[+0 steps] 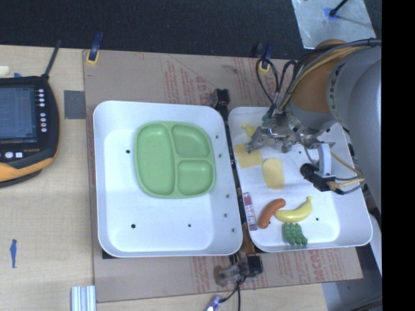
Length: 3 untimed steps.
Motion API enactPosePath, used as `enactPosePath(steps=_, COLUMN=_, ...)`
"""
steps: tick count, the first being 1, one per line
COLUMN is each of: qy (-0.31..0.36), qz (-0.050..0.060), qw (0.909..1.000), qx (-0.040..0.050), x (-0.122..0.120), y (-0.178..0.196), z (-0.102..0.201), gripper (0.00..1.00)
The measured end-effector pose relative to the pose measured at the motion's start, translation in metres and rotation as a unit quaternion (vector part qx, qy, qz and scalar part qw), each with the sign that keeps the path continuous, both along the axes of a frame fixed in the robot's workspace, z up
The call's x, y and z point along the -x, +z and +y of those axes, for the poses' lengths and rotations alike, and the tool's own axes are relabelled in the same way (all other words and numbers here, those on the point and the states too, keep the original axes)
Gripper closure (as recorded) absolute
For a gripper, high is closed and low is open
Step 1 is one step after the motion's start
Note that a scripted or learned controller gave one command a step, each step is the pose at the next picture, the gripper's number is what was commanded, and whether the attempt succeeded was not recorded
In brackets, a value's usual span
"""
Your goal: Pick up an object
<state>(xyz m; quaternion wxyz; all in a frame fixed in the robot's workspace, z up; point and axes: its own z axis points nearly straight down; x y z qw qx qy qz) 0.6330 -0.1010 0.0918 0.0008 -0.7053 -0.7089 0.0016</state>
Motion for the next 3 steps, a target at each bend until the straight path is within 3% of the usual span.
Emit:
enactPosePath(steps=1, qy=-0.001, qz=-0.001, qw=1.0000, qx=-0.0007, x=-0.0233, y=0.0003, z=0.0056, gripper=0.00)
enactPosePath(steps=3, qy=-0.001, qz=-0.002, qw=1.0000, qx=-0.0003, x=-0.0236, y=0.0004, z=-0.0033, gripper=0.00)
